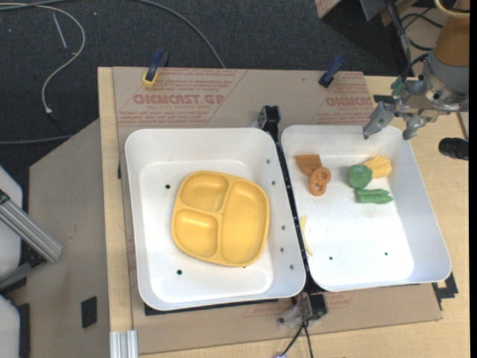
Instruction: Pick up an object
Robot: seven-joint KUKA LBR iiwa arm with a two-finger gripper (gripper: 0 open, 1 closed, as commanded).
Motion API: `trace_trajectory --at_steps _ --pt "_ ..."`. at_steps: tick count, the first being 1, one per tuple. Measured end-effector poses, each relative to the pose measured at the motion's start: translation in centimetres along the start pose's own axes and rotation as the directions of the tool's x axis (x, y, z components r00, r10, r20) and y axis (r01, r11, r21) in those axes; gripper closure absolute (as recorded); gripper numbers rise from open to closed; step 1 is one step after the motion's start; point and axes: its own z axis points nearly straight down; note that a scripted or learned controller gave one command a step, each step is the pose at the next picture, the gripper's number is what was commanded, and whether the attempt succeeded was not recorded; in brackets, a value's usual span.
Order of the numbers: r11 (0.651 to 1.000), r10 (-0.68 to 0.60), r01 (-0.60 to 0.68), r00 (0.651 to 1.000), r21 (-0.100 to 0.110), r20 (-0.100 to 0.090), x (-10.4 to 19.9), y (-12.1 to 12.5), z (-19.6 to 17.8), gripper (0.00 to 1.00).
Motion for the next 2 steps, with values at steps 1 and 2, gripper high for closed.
trace_trajectory --at_steps 1,2 --pt "1.000 -0.003 0.003 1.000 -0.015 0.003 0.1 0.3 -0.9 0.00" --pt "1.000 -0.002 0.002 1.000 -0.009 0.002 -0.5 -0.3 3.8 0.00"
